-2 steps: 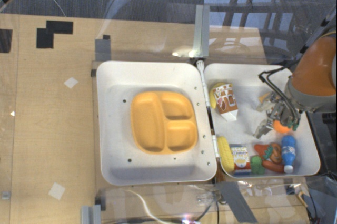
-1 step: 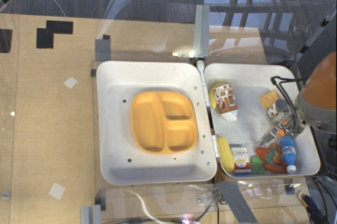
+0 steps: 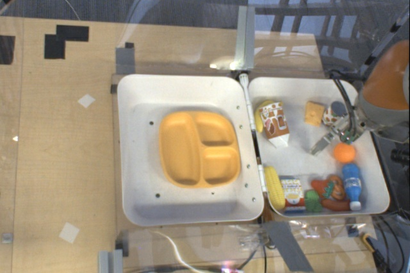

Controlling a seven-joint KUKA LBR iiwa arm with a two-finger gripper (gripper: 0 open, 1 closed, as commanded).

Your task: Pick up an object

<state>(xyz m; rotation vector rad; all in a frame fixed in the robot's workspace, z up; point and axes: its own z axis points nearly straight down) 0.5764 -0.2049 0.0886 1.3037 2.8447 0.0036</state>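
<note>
My gripper (image 3: pixel 325 142) reaches into the right bin (image 3: pixel 301 89) from the right, low over bare bin floor. It sits between a tan cracker-like square (image 3: pixel 313 113) above it and an orange ball (image 3: pixel 344 152) just to its right. A small round patterned object (image 3: pixel 332 115) lies right behind the wrist. I see nothing held in the gripper. Further left a brown and white carton (image 3: pixel 273 122) lies on its side.
Along the right bin's front edge lie a corn cob (image 3: pixel 274 187), a small box (image 3: pixel 292 191), green (image 3: pixel 312 200) and red (image 3: pixel 330 191) toy items and a blue bottle (image 3: pixel 352 184). The left bin (image 3: pixel 138 137) holds a yellow divided plate (image 3: pixel 198 148).
</note>
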